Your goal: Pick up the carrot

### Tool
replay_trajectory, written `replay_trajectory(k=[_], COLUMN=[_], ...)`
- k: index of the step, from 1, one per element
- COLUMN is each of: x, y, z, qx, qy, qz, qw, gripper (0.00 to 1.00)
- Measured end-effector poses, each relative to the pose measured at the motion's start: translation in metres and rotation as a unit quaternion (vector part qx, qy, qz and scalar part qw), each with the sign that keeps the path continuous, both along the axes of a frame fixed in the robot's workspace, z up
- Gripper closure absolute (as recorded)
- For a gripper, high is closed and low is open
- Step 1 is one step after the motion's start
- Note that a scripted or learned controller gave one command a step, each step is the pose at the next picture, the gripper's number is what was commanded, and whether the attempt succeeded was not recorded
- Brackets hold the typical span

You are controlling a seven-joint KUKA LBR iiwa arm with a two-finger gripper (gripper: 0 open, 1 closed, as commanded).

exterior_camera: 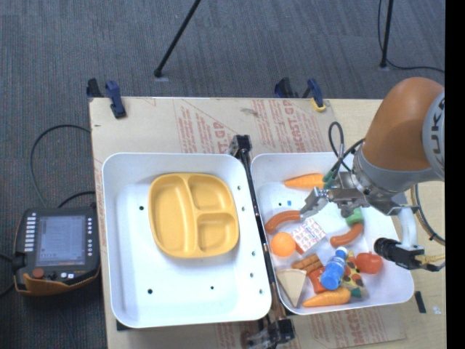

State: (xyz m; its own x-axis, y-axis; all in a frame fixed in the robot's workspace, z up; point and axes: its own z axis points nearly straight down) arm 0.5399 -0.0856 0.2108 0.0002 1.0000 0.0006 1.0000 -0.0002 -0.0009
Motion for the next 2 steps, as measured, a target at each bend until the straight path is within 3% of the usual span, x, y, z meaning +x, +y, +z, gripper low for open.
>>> replay_trajectory(k=[1,2], x=[0.081,0.103], y=[-0.083,-0.075], z=[-0.037,-0.124], qx=[-0.0003,0.0024], qy=[0.000,0.002], qz=[-0.067,-0.064], qw=[0.9977,0.9980], gripper=[0.00,0.00])
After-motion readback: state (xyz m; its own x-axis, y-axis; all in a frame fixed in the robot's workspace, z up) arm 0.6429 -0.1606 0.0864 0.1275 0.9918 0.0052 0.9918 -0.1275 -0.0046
